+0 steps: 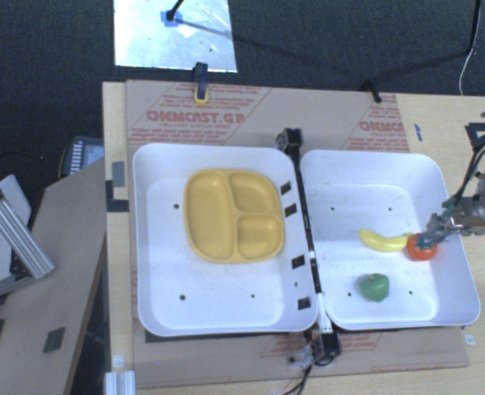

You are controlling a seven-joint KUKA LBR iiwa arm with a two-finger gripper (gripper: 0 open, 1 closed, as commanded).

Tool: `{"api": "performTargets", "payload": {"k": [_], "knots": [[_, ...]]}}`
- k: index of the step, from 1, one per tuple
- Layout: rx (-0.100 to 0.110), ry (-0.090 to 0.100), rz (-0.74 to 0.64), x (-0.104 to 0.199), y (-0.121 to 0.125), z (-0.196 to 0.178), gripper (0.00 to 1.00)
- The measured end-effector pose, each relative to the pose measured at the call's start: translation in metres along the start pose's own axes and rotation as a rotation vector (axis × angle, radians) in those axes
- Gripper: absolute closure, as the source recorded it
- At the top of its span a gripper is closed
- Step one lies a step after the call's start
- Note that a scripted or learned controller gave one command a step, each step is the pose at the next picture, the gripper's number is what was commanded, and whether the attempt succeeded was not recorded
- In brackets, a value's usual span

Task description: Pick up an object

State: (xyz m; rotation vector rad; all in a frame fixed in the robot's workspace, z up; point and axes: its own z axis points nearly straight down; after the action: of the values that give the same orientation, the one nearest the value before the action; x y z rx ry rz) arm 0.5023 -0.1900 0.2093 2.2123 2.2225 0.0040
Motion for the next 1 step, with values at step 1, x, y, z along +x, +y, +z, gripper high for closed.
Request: {"api": "performTargets", "payload": {"k": [1], "knots": [[-0.002,-0.001,-0.001,0.0005,-0.0012,-0.0638,1.0]]}}
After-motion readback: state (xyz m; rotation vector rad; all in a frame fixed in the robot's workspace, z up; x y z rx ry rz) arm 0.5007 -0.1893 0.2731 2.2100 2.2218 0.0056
